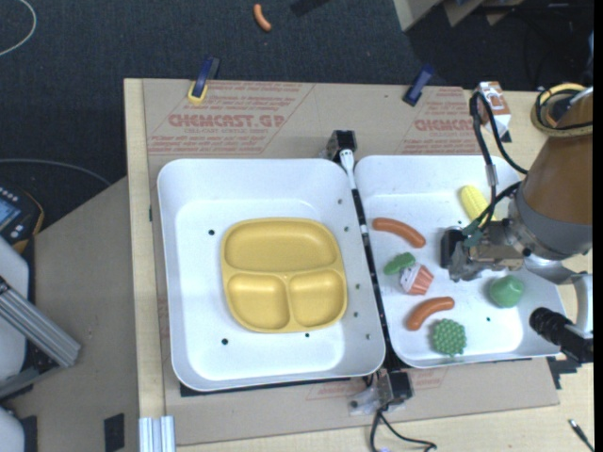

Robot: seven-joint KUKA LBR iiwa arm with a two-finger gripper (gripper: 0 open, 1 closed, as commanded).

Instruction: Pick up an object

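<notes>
The gripper (459, 255) hangs low in the right bin (415, 172), just beside the toy strawberry (415, 278) and between two toy sausages (399, 231) (429, 311); whether it grasps anything I cannot tell. This looks like the approach step, with nothing visibly lifted. Next it likely needs to centre over one piece, perhaps the strawberry, then close and rise. The yellow divided plate (283, 273) sits in the left bin (188, 215)

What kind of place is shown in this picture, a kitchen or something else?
Probably a robotics lab test bench, not a kitchen: two white bins clamped on a board, a yellow divided plate and toy food such as a sausage, with the arm's gripper above them and loose cables.
</notes>
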